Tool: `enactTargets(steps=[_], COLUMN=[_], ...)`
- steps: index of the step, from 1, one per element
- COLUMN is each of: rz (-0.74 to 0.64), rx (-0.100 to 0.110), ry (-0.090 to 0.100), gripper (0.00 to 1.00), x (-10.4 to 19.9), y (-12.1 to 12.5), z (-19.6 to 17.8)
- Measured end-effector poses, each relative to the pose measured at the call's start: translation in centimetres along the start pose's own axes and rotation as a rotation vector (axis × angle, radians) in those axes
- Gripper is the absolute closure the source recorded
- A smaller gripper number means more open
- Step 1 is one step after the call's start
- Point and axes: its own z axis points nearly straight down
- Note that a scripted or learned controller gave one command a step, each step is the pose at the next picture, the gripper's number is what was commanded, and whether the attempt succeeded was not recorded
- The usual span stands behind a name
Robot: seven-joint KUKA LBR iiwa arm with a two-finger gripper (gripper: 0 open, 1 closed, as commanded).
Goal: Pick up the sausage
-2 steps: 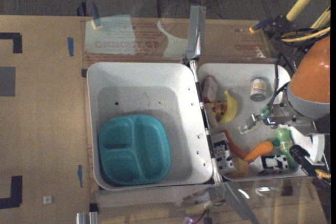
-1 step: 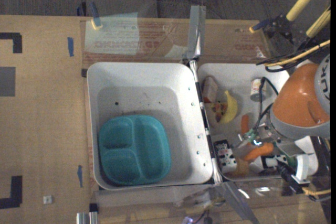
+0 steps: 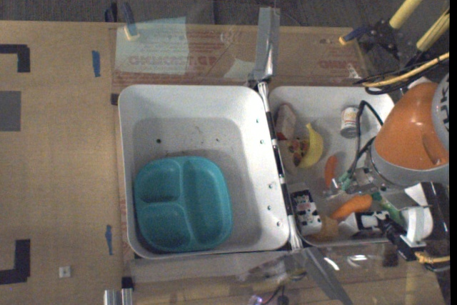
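The arm point(image 3: 410, 136) reached in from the right over the right bin point(image 3: 314, 92), its orange band and grey wrist covering most of that bin's right side. The gripper point(image 3: 355, 184) hung low over the bin's near half, tangled in cables and grey-green parts. Whether it was open or closed could not be told, and nothing could be made out in its grasp.

The sausage point(image 3: 330, 169) — a short reddish-orange piece — lay on the bin floor just left of the gripper, and its lower end was hard to separate from the gripper's hardware. A banana point(image 3: 312, 146) lay just to its left, with a blurred packet point(image 3: 285, 122) beside the bin's left wall. A small can point(image 3: 349, 121) stood near the far wall. Below the gripper lay an orange carrot-like piece point(image 3: 351, 208), partly crossed by the arm's fittings, and a small dark-and-white box point(image 3: 304, 209) sat near the front-left corner — its print was too small to read.

In the left bin point(image 3: 193, 100) a teal divided plate point(image 3: 183, 203) rested toward the near side.
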Motion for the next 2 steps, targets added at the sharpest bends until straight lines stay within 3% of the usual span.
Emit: enactTargets(steps=[1, 2], rz=[-0.019, -0.071], rx=[0.009, 0.017], ry=[0.009, 0.015], gripper=[1.0, 1.0], x=[-1.9, -4.2], y=[8.1, 8.9], z=[1.2, -7.4])
